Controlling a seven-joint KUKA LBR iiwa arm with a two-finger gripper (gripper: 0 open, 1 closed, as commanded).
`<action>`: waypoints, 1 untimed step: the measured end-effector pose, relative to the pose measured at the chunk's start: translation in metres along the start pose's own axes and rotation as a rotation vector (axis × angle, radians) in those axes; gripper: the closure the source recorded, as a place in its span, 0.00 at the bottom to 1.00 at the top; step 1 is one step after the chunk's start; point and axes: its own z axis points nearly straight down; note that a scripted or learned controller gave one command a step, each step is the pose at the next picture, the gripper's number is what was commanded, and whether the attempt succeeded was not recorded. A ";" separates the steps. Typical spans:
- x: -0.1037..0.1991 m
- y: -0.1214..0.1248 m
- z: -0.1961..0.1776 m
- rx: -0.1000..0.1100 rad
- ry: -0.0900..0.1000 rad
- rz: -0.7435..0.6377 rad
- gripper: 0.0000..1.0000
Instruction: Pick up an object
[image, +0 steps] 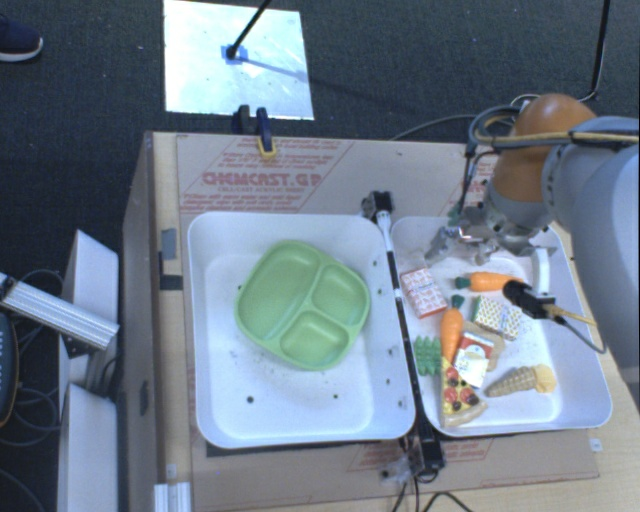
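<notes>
While the arm reaches in from three o'clock, this is how things lie:
Gripper (458, 240): it hangs over the twelve o'clock end of the right bin (590, 375). Its metal fingers look a bit spread, with no toy between them.
Right bin toys: a small carrot (490, 282) lies just past the gripper toward five o'clock. A red and white box (422, 291) sits at nine o'clock of that carrot. A big carrot (451, 335) lies in the middle, beside a green toy (428, 354). A pizza slice (459, 392) is at six o'clock. An ice cream cone (520, 380) lies near it, toward three o'clock.
Left bin (230, 400): it holds a green tray (303, 304) with three parts.
</notes>
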 end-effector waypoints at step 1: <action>-0.002 0.000 0.000 0.000 0.000 0.002 0.00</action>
